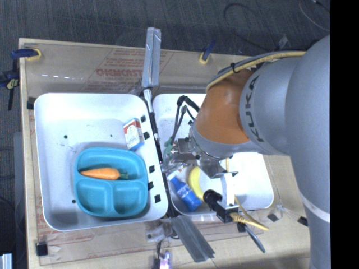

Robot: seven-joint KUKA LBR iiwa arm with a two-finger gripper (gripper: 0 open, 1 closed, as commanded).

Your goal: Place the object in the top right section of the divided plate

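The arm is reaching in from the right and hanging low over the right bin (255,198), its grey and orange wrist covering much of what lies beneath. The hand (180,153) is sitting just by the divider between the bins — whether it is spread wide, pinched narrow or carrying anything cannot be told from here, since the wrist is blocking the view.

Just under it, in the near-left part of the right bin, a blue bottle-like object (185,193) and a yellow object (195,181) are lying side by side, touching or nearly so. Which one is meant for the plate is a guess. Both are looking like light, hard plastic toys, smooth and probably a bit slippery, so a grip across the narrow middle would likely serve best.

Over in the left bin (53,128) the blue divided plate (85,202) is waiting, with an orange carrot (101,174) lying in its long far section. A small red and white carton (132,133) is resting just beyond the plate — its print is too small to read.

"KUKA" is showing on the arm, and faded red lettering on the bench (84,60) is reading roughly "CHEMCAST".
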